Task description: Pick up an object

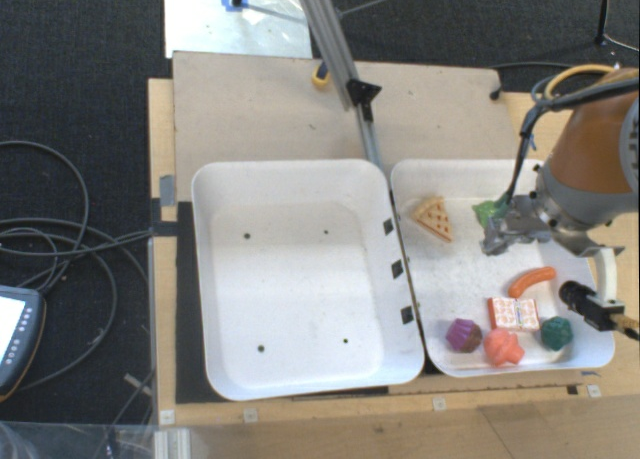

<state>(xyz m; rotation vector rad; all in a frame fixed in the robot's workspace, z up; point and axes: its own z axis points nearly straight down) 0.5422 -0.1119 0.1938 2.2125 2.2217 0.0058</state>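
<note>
A green object (488, 212) is seen just beside the gripper (497, 240) in the right bin (430, 342); its grip cannot be told.

Two bins sit side by side on the bench (260, 107). The left bin (215, 247) lies beside the right bin (415, 182), which holds everything: a wedge (434, 218) at the back left, a sausage (531, 280) mid-right, and along the front a cluster (463, 335), a lump (504, 347), a box (514, 314) and a ball (556, 332). My gripper (497, 238) hangs over the back, beside a leafy piece (487, 211).
</note>
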